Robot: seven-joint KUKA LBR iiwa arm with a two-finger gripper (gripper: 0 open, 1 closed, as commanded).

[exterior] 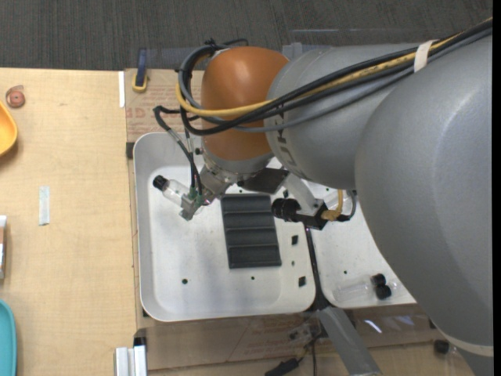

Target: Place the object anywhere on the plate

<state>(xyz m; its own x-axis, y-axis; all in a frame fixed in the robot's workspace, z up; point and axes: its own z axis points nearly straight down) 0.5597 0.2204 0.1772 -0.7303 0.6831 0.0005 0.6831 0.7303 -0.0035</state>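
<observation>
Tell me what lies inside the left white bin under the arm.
Inside the left white bin: a dark ribbed block and a small clear vial with a black cap. The arm covers the bin's upper right part.

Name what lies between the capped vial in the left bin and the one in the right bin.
Camera view: a dark ribbed block and the bins' adjoining rims lie between left vial and right vial.
</observation>
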